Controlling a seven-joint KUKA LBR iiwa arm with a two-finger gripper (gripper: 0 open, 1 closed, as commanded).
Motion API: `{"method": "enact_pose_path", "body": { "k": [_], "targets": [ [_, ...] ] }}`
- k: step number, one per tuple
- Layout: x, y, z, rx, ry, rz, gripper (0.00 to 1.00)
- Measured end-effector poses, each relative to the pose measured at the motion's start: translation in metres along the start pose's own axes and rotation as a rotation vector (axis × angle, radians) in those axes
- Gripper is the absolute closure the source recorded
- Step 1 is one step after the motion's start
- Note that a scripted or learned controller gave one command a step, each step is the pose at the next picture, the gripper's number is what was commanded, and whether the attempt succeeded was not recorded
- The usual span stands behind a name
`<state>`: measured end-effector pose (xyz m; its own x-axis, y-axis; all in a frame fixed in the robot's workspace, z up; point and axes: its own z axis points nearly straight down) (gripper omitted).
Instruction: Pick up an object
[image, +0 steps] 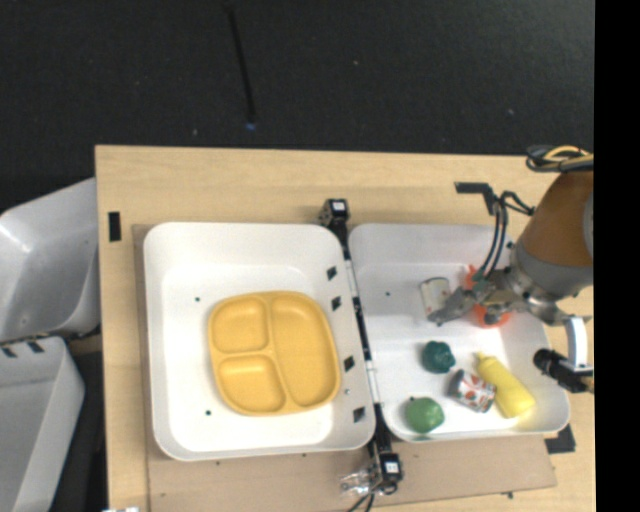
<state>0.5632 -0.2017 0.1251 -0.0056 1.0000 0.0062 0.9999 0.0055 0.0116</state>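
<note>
The objects for picking are all lying in the right bin (400, 262), the one the arm is reaching into. A dark teal ball-like item (437, 356) is sitting near the bin's middle, and a green rounded item (424, 414) is resting closer to the near wall, a little to the left of it. A yellow bottle-shaped item (505, 386) is lying on its side, tilted, toward the near right corner, and a small crumpled red and white item (472, 391) is lying just beside it, touching or nearly touching its left side. An orange-red item (489, 314) is showing under the wrist area, partly hidden by the arm. The gripper (441, 303) is hanging low in the far half of this bin, pointing left, apart from the teal item below it in the view. A pale, translucent shape is showing at its tip, but it is too blurred to tell whether the jaws are spread or closed, or whether anything is sitting between them. The arm (558, 240), with its orange band, is entering from the right, with dark cables looping above it. In the left bin (160, 330) a yellow divided plate (273, 352) with three compartments is lying flat, near the centre. Both bins are sitting side by side on the pale wooden counter (220, 180).
</note>
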Motion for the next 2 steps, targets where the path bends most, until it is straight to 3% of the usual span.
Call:
{"method": "enact_pose_path", "body": {
  "k": [1, 2],
  "targets": [
    [-0.004, -0.003, -0.005, 0.006, -0.005, 0.005, 1.0],
    [-0.008, -0.008, -0.052, 0.006, -0.008, 0.007, 1.0]
  ]
}}
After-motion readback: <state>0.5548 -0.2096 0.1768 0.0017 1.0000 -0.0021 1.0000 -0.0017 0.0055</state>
